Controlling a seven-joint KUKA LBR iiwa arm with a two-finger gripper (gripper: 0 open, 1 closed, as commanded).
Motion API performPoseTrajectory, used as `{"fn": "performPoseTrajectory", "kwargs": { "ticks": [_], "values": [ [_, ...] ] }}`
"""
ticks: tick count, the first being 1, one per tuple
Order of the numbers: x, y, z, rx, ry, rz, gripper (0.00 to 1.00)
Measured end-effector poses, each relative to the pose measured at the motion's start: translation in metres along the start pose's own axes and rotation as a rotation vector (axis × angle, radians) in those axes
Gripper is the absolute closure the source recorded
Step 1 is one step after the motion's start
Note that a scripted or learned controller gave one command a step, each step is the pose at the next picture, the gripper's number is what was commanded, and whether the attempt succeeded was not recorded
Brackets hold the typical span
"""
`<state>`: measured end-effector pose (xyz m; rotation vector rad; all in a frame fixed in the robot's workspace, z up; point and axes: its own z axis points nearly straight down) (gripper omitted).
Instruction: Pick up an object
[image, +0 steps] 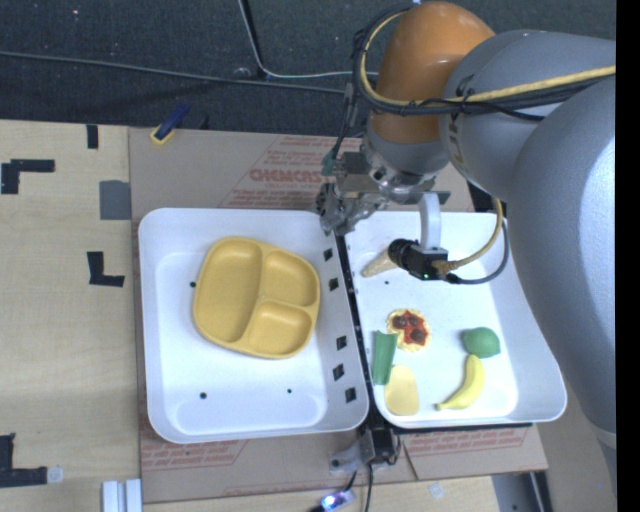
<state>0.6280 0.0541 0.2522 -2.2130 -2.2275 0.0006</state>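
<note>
My gripper (340, 208) hangs below the orange wrist band, over the top end of the rim where the two bins meet. A tan cone-shaped toy (377, 264) lies just below and to its right in the right bin (530, 350), partly behind a black cable fitting (415, 258). Farther down in that bin lie a small pizza piece (409, 327), a green strip (383, 357), a pale yellow piece (402, 390), a banana (464, 385) and a green lump (481, 341). I see nothing held by the gripper.
A yellow divided plate (256, 296) lies in the left bin (160, 330). The grey arm covers the upper right of the view and part of the right bin's far corner. Cardboard lies under both bins.
</note>
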Motion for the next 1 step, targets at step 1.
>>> {"fn": "performPoseTrajectory", "kwargs": {
  "ticks": [1],
  "values": [
    [0.0420, 0.0157, 0.0054, 0.000, -0.001, 0.002, 1.00]
  ]
}}
